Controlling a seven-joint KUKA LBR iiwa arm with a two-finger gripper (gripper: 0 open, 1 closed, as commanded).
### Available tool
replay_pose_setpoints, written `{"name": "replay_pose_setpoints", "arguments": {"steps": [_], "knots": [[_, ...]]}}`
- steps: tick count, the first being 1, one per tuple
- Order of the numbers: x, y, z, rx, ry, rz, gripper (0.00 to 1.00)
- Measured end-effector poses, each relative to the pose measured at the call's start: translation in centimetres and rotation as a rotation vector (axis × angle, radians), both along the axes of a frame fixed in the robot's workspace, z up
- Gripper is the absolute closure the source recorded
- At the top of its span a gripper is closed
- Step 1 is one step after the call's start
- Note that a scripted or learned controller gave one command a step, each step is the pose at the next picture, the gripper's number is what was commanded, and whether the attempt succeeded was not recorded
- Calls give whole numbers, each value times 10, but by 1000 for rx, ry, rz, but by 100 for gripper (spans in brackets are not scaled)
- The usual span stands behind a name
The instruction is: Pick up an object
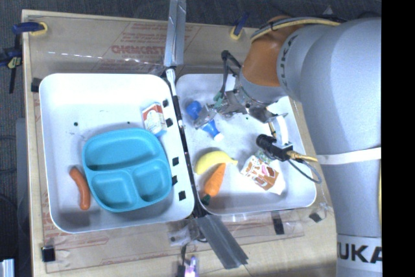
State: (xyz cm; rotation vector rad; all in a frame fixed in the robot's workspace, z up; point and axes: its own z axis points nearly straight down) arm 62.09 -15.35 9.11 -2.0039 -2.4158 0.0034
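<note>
In the right bin (295, 194), my gripper (213, 111) is down at the back left, right against a small blue bottle (194, 109) with a white end. The wrist hides where they meet. A yellow banana (211, 158) and an orange carrot (214, 180) lie by the bin's left wall, in front of the bottle. A printed snack packet (262, 173) lies to their right, beside a black cable fitting on the arm.
The left bin (52, 94) holds a blue divided tray (127, 168), a red sausage (81, 187) left of it, and a small red-and-white carton (153, 118) near the divider. The grey arm (337, 94) covers the right bin's right side.
</note>
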Motion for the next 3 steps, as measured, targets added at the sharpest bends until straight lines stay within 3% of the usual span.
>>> {"name": "replay_pose_setpoints", "arguments": {"steps": [1,2,3], "knots": [[0,0,10,0,1,3,100],[-6,44,1,-3,-1,-12,100],[36,84,102,-1,-3,-93,100]]}}
